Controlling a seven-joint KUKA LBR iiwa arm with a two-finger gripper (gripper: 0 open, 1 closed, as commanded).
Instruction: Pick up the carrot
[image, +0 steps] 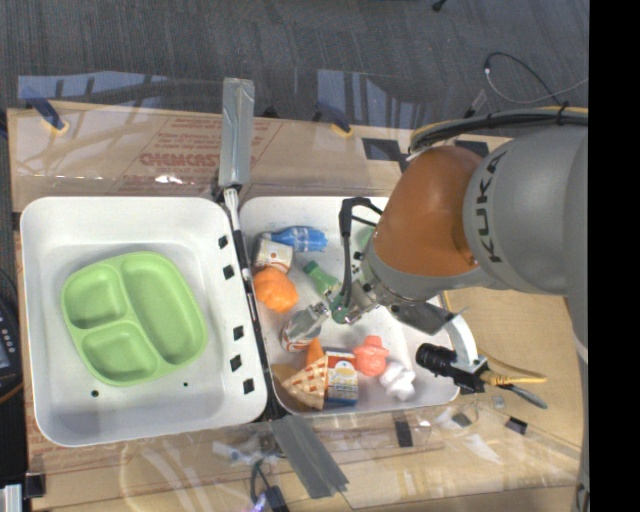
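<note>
The carrot looks like a stubby orange piece lying near the left wall of the right bin. The grey arm with its orange band hangs over the middle of that bin. Its gripper points down and to the left, a short way right of the carrot and slightly nearer the front. Nothing orange shows at the gripper's tip. A shiny silver item lies just left of and below the tip.
The right bin also holds a blue bottle, a small can, a green item, a pizza slice, a small carton and a pink and white toy. The left bin holds a green divided plate.
</note>
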